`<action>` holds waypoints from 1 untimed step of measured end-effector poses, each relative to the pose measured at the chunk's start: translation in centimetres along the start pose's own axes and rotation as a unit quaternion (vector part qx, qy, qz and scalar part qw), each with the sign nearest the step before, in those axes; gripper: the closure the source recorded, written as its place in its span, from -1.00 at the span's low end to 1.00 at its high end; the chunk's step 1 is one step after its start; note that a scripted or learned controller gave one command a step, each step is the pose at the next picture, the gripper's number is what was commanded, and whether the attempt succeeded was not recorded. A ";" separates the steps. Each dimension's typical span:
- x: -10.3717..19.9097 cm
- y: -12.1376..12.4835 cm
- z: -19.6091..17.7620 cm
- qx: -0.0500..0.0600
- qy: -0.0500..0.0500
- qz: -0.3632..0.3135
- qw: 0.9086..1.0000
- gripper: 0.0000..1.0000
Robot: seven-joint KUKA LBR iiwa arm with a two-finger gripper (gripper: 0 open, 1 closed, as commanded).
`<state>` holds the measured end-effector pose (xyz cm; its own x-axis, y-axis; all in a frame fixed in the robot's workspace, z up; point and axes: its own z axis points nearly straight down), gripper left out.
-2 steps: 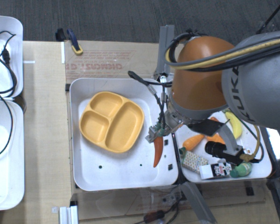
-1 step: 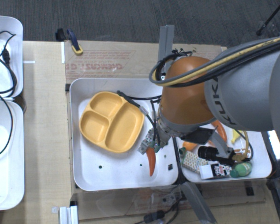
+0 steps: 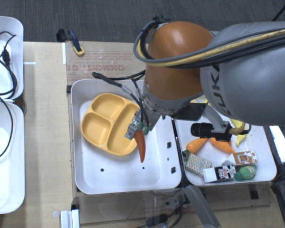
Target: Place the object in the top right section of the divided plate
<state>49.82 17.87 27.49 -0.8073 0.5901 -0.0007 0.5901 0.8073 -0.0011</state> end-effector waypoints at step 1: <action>-1.1 -4.2 13.4 0.001 0.001 0.017 1.000 1.00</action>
